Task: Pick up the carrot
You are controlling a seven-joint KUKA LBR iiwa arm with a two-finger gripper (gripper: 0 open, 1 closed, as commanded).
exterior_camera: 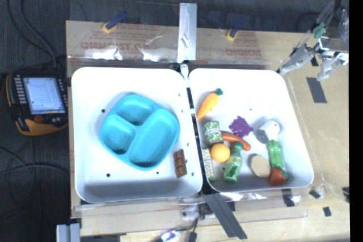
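While carrot [207, 103] lies in right bin [295, 122], tool [317, 56] well apart.

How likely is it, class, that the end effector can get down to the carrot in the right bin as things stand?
Probably yes. The carrot lies in the right bin near its left wall, with nothing on top and bare floor to its right. The end effector is outside the bin, beyond its far right corner.

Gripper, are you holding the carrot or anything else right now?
Nothing is held. The gripper is up past the right bin's far corner, and the carrot lies in that bin among the other toy food.
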